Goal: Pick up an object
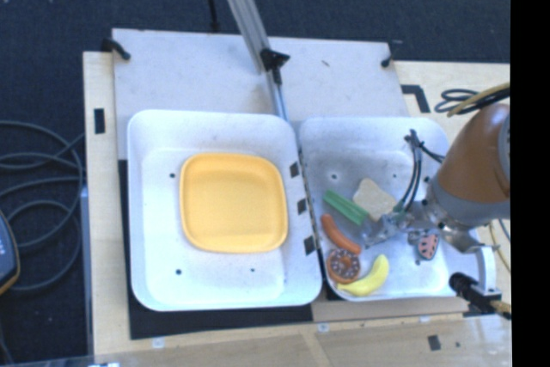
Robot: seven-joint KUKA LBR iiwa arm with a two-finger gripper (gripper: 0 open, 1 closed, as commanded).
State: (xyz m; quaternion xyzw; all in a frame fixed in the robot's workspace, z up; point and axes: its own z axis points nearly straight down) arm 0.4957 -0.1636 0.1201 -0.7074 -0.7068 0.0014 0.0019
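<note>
Camera view: gripper (378, 228) sits low in the right bin (344, 137); its grip state cannot be told. Crowding its left are green piece (345, 207), orange sausage (339, 232); banana (371, 277) below.

Bright, even overhead light washes out the white bins (215, 126), shadows are faint, and detail is slightly soft.
</note>
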